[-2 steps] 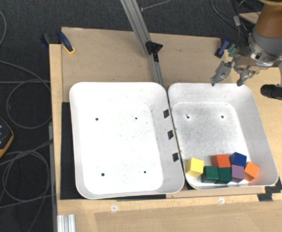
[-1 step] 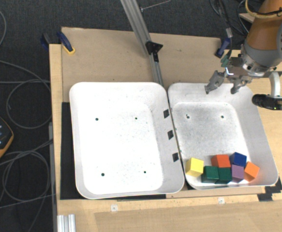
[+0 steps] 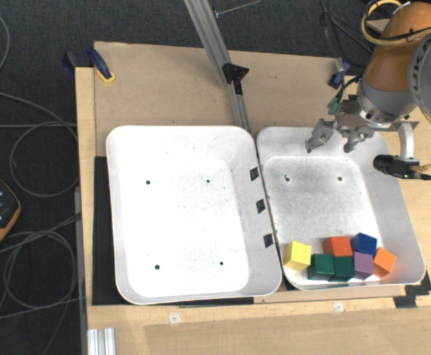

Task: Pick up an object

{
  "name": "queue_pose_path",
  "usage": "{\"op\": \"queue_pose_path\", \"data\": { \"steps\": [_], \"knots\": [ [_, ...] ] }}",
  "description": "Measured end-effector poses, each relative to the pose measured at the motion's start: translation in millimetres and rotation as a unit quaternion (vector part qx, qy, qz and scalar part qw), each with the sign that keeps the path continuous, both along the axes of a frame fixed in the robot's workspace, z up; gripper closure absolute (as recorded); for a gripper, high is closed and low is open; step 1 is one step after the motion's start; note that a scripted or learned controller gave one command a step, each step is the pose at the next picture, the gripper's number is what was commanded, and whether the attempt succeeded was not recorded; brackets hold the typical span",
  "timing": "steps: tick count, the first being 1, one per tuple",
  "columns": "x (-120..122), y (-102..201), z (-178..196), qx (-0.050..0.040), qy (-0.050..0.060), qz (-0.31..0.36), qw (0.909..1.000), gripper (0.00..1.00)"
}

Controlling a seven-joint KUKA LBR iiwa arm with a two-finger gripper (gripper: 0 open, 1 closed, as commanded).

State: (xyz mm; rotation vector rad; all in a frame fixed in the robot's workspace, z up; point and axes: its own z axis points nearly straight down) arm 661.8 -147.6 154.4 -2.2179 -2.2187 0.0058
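Observation:
Several small blocks cluster along the near edge of the right bin (image 3: 392, 213): a yellow block (image 3: 299, 254), a red-orange block (image 3: 340, 246), a blue block (image 3: 364, 242), a purple block (image 3: 364, 262), an orange block (image 3: 384, 259) and two dark green blocks (image 3: 330, 267). My gripper (image 3: 333, 139) hangs over the far rim of the right bin, well away from the blocks. Its two fingers are spread apart with nothing between them.
The left bin (image 3: 126, 198) lies beside the right one, with black clips (image 3: 260, 205) along the shared rim. A slanted metal pole (image 3: 215, 43) crosses the bench behind the bins. Cables lie on the floor at left.

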Motion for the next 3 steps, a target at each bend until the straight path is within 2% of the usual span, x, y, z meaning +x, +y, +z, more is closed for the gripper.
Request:
{"op": "queue_pose_path", "data": {
  "steps": [1,2,3],
  "knots": [
    [2.0,0.2,15.2,-0.0002,-0.004,0.000,1.0000,1.00],
    [4.2,2.1,81.0,-0.0012,-0.008,0.001,1.0000,1.00],
    [5.1,2.4,81.6,-0.0008,-0.005,0.000,1.0000,1.00]
  ]
}}
